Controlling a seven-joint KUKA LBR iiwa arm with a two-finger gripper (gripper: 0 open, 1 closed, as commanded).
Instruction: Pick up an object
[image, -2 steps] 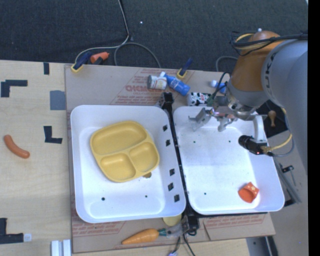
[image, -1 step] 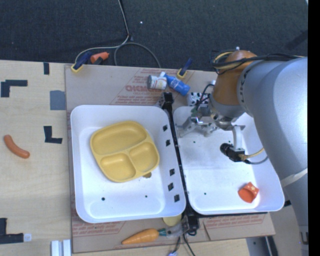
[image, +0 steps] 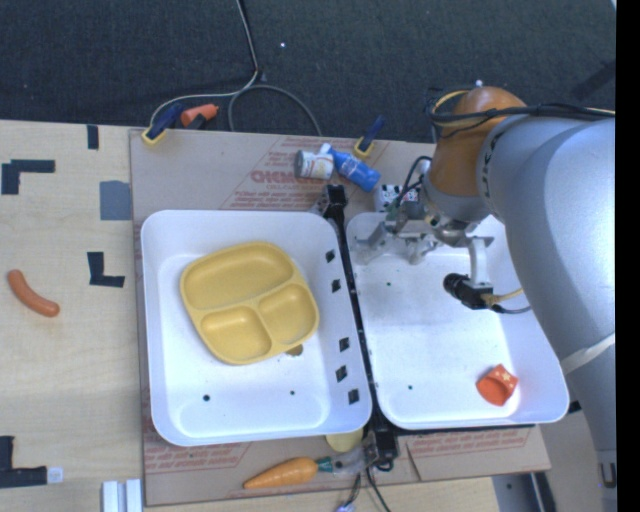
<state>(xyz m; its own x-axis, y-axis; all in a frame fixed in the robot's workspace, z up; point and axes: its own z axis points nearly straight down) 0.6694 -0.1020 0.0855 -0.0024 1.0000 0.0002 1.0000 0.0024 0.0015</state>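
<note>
Grey arm (image: 560, 220) reaches into right bin (image: 440, 340) far corner; gripper (image: 400, 235) state unclear; orange object (image: 497, 385) apart.

A robotics laboratory: a grey industrial arm (image: 560, 200) with an orange band reaches over two shallow white bins (image: 165, 400) fixed side by side on a cardboard-covered table (image: 200, 170). Clamps (image: 180, 118), trailing cables (image: 255, 85) and black tape markers (image: 25, 175) on the wooden surface mark a test rig.
</note>
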